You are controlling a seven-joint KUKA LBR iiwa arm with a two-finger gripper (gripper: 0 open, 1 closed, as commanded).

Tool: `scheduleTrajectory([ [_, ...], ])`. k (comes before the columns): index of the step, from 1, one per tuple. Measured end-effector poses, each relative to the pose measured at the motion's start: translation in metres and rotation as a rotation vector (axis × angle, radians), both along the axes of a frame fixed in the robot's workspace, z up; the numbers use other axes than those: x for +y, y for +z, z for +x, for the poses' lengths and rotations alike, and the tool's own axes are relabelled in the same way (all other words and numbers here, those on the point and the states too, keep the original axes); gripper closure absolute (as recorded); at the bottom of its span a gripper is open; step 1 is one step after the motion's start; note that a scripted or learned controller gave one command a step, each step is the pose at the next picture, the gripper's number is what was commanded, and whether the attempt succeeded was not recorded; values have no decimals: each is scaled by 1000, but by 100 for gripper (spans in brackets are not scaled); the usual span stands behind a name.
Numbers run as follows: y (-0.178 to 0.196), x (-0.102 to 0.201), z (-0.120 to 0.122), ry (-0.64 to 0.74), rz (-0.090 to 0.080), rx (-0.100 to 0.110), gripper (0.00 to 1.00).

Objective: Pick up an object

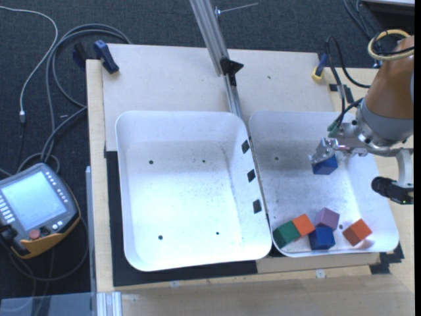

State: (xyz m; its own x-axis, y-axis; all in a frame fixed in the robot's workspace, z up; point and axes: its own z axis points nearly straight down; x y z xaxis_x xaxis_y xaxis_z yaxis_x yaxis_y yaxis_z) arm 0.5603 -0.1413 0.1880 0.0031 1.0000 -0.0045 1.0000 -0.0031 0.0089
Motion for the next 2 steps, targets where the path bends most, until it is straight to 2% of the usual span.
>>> scheduleTrajectory([
  [1, -39, 22, 29, 7, 4, 7, 100],
  [2, 15, 83, 17, 11, 7, 3, 100],
])
